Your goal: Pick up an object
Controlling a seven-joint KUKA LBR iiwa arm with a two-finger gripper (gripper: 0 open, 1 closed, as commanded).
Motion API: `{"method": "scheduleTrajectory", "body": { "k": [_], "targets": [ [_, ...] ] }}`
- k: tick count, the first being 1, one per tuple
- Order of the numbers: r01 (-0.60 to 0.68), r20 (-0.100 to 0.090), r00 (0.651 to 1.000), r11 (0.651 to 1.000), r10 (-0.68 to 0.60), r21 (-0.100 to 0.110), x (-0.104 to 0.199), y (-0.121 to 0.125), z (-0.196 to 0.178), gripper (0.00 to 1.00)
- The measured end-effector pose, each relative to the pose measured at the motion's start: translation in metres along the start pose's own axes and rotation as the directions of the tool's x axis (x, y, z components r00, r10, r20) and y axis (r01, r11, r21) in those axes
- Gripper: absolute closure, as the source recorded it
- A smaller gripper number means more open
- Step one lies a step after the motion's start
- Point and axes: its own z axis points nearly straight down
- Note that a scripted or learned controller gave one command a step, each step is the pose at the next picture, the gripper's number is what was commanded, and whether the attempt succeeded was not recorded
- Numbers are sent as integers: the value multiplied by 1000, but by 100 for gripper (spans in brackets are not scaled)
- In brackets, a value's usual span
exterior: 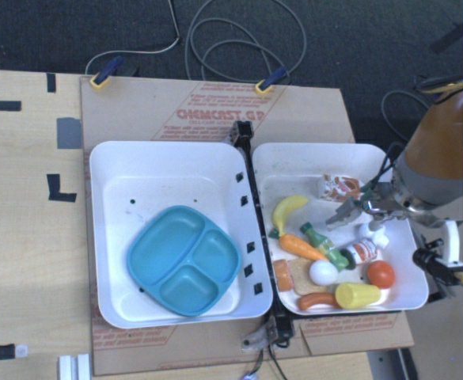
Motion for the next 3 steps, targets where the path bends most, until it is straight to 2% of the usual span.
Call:
{"method": "scheduleTrajectory", "body": {
  "k": [1,2,3],
  "targets": [
    [-2,7,1000,1000,2,-23,26,1,86,0],
    [-1,15,1000,1000,1,-20,51,63,103,0],
    [-12,21,1000,1000,13,-26,53,16,101,0]
  ]
}}
